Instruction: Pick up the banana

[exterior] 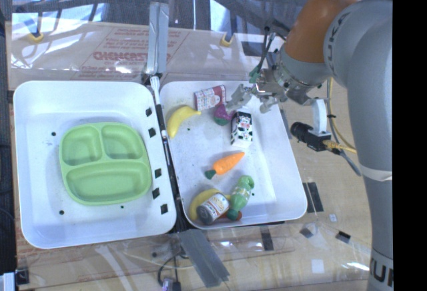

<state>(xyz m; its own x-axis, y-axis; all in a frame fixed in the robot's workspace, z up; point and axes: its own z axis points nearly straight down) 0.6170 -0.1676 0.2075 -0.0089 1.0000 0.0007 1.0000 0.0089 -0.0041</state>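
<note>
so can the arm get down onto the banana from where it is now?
Probably yes. The banana lies on bare floor at the right bin's left edge, top uncovered. The gripper hangs over the same bin, to the banana's right. The red carton sits close, and the bin wall crowds its left side.

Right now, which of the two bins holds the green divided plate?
The left bin: the green plate lies in its middle. The right bin instead holds the banana, carrot and other toy foods.
</note>
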